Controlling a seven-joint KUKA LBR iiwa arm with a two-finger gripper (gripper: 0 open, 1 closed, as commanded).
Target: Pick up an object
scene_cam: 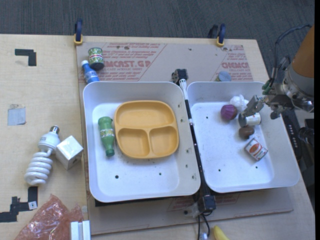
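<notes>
White bins: two. Left bin: one yellow tray, one green bottle. Gripper grip unreadable.

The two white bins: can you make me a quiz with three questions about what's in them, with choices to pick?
1. Where does the green bottle lie?
A. On the yellow tray
B. In the left bin, left of the tray
C. In the right bin

2. What colour is the ball in the right bin?
A. Purple
B. Blue
C. Orange

3. How does the small can sit?
A. Stacked on the ball
B. Inside the tray
C. Tipped on its side

Answers: B, it lies in the left bin beside the yellow tray; A, it looks purple; C, it lies slanted on the bin floor.
</notes>
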